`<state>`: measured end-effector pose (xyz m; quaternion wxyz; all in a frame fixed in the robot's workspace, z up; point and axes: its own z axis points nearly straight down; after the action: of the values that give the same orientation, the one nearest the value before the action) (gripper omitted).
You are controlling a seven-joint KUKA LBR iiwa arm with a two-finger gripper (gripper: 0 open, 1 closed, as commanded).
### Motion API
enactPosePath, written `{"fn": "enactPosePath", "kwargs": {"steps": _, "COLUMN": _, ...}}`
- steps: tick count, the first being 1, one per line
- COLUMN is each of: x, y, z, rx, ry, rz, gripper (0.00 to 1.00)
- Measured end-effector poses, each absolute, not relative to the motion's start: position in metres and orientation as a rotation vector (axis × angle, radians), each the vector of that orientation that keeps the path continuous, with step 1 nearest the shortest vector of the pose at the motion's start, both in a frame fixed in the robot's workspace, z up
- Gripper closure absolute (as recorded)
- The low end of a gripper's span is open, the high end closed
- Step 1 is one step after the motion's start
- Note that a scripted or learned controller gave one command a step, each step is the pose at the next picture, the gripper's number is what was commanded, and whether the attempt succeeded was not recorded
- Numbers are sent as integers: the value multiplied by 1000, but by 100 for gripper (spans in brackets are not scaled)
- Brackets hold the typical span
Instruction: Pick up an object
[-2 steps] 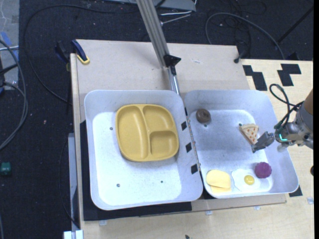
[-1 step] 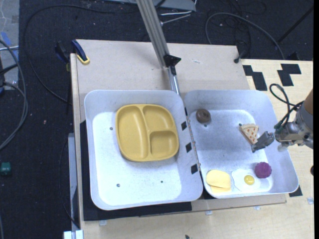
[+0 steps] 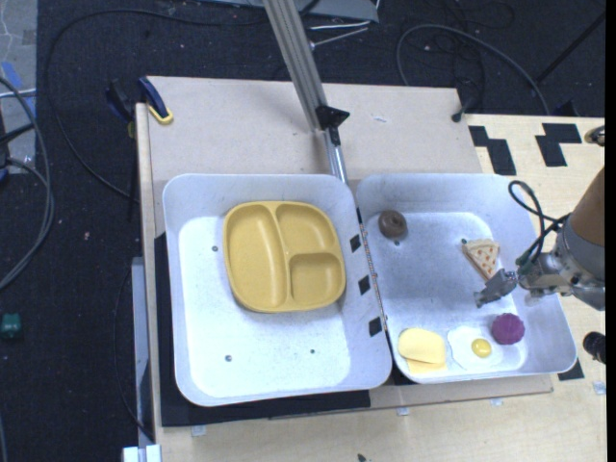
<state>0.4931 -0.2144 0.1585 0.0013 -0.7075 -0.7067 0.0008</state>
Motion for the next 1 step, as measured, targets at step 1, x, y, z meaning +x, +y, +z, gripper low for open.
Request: {"fn": "enactPosePath", "kwargs": {"steps": 1, "x": 491, "y": -207, "z": 97, "rx": -2219, "ry": -2217, "rz": 3, "gripper": 0}}
